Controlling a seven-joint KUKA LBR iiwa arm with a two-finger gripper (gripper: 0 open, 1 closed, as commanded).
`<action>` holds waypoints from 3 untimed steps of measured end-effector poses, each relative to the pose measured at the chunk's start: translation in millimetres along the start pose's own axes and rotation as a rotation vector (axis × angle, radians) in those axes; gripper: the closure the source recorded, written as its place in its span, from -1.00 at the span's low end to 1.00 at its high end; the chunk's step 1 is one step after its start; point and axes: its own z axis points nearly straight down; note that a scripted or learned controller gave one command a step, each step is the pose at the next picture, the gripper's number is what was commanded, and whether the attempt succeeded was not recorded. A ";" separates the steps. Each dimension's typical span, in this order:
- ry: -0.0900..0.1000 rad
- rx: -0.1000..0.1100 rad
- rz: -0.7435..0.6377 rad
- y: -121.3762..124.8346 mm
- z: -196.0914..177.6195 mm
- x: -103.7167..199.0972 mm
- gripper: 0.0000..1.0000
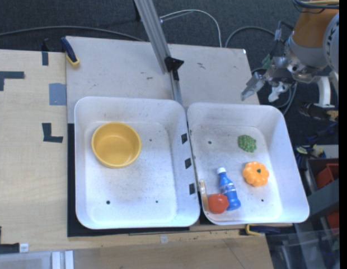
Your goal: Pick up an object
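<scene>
Hovering at 1 o'clock, beyond the right bin [285, 150], the gripper [253, 88] is being carried with jaws apart, nothing grasped. Pumpkin [256, 174], bottle [228, 188] and green piece [247, 143] are lying untouched; picking is pending.

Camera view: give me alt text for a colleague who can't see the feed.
The gripper hangs above the bench past the far rim of the right bin, holding nothing. That bin holds a green lump, an orange pumpkin, a blue bottle and a red ball; the left bin holds a yellow bowl.
</scene>
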 end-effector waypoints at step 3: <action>0.001 0.006 0.002 -12.9 105.5 -5.4 -1.00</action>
